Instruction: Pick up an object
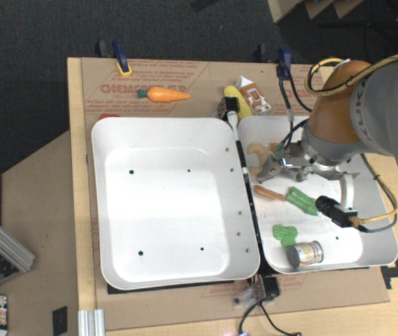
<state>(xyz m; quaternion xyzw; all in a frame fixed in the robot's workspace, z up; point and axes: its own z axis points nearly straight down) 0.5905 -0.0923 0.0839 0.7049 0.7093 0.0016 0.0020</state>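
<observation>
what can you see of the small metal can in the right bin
The small can lies on its side near the front edge of the right bin. It looks like shiny metal with a yellowish label around its body and a dark grey end facing left. A green toy piece sits just behind it, close or touching; which cannot be told. It lies well apart from the arm.

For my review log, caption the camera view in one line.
Arm reaches into the right bin above a green-handled tool, beside a can.
</observation>
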